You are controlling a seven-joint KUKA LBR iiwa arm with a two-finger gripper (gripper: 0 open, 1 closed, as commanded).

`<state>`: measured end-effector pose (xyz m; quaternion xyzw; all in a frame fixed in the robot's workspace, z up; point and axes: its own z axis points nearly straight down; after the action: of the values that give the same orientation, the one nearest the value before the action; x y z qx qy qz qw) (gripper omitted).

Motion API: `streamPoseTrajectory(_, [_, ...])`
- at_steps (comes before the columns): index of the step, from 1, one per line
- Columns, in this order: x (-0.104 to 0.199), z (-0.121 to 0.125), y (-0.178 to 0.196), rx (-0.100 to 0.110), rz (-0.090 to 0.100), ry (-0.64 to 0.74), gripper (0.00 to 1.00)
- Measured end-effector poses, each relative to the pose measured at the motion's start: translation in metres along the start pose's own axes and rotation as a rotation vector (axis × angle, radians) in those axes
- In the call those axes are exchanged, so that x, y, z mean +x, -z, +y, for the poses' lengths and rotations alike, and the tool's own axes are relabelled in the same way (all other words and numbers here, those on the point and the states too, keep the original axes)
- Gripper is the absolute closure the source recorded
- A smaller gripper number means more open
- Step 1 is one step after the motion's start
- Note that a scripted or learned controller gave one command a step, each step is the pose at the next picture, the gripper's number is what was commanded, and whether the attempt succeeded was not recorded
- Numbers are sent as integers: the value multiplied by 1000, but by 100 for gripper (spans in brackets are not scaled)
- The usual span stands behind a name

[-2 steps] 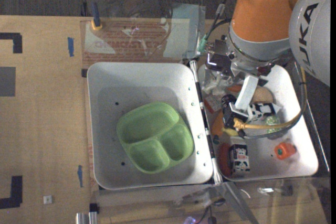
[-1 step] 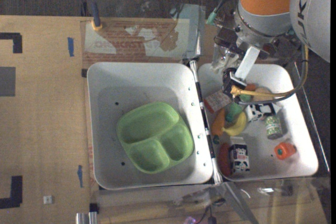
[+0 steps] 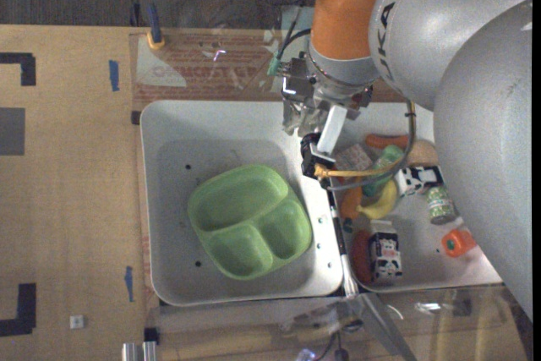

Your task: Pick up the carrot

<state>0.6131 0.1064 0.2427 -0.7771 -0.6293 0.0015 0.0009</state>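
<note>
Over the far rim of the left bin [image 3: 169, 139], close to the divider, the gripper [image 3: 294, 116] is hovering; you cannot tell how wide it is set or whether it is carrying anything. By best reading, the carrot [image 3: 385, 139] is lying in the right bin [image 3: 418, 245] against its far wall, off toward the view's right of the gripper, its long axis running left-right. You are looking at a sideways shift before any descent. An orange piece [image 3: 349, 203] by the divider is confusing the identification.

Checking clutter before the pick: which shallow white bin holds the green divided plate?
The shallow white bin on the view's left; the right-hand bin holds small mixed items instead.
</note>
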Motion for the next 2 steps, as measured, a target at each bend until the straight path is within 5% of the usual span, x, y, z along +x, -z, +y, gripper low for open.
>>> streamPoseTrajectory(1, [-3, 55, -1, -4, 0, 103, 100])
streamPoseTrajectory(2, [-64, 49, 58, -4, 1, -330, 100])
